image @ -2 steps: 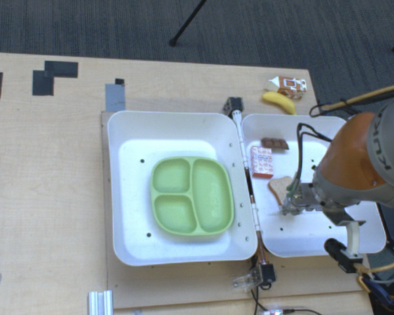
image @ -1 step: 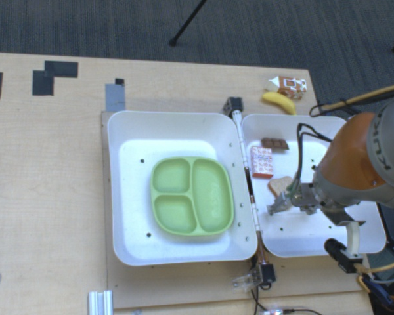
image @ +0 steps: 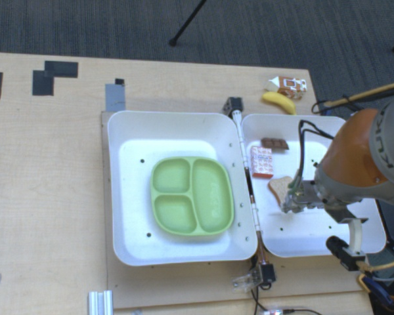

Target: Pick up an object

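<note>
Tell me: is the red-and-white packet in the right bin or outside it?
In. The red-and-white packet lies flat on the floor of the right bin, near its left wall, apart from the gripper.

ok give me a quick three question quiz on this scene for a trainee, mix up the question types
1. True or false: the green divided plate lies in the right bin.
2. Which item lies outside both bins, on the bench near the right bin's far edge?
A. red and white packet
B. banana
C. brown bar
3. Fill in: the end effector hangs low over the ____ bin, close to the slice of toast.

Key
1. False: it lies in the left bin.
2. B
3. right
</note>
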`<state>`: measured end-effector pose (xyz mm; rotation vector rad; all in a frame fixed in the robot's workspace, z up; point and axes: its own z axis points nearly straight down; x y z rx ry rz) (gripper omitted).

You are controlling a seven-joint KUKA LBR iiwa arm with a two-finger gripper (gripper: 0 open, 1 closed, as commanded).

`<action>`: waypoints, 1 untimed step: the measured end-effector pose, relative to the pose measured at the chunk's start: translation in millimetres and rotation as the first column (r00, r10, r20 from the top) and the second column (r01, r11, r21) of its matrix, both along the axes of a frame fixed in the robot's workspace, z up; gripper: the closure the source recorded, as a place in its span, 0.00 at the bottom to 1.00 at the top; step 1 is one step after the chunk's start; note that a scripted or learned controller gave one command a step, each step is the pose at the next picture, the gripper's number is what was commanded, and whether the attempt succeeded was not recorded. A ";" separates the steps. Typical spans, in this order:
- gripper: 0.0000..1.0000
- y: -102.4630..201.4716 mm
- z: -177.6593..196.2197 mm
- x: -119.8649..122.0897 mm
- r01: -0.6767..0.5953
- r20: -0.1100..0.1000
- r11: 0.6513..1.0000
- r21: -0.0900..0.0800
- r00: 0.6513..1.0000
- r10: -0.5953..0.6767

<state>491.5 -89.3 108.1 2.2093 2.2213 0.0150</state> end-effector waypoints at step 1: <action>0.00 0.0 0.0 0.0 0.000 0.000 1.000 0.000 1.000 0.000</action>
